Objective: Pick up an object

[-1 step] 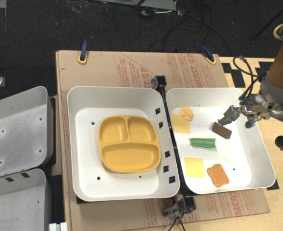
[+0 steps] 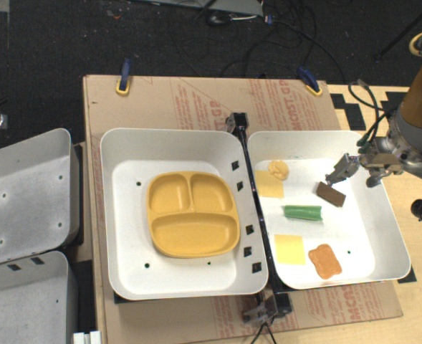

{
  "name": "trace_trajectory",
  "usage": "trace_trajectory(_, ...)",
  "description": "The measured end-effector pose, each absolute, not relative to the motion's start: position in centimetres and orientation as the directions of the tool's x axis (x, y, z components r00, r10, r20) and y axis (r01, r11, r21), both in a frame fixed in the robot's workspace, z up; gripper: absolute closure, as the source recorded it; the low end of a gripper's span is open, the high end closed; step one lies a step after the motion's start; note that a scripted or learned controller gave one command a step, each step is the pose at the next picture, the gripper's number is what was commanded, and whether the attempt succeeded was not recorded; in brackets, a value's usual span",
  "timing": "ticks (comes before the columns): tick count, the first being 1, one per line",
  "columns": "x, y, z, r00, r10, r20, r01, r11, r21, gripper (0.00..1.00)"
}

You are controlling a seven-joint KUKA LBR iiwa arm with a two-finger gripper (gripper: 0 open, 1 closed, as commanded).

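In the camera view, the gripper (image 2: 355,165) is seen at the right of the frame, over the right bin (image 2: 382,213), its fingers spread apart and holding nothing. A brown block (image 2: 330,193) lies just below it, at center right. The block could be nudged aside if one finger lands on it. Red print on the cardboard (image 2: 196,102) over the table is too blurred to read.

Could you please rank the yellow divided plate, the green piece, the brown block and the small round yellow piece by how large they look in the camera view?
1. yellow divided plate, by far the largest
2. green piece
3. brown block
4. small round yellow piece

The last two look close in size, so their order is unsure.
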State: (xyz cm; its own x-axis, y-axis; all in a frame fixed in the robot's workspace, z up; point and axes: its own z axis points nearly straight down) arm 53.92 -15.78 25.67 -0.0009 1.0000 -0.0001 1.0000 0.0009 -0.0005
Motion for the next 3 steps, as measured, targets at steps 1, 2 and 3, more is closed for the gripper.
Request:
trace_trajectory(1,54.0,-16.0,21.3,0.001,1.000,0.000,1.000,-0.001,-0.004,0.00)
trace_trajectory(2,53.8,-16.1,14.9,0.002,1.000,0.002,1.000,-0.002,-0.006,0.00)
trace_trajectory(3,53.7,-16.0,9.5,0.001,1.000,0.001,1.000,-0.001,-0.005,0.00)
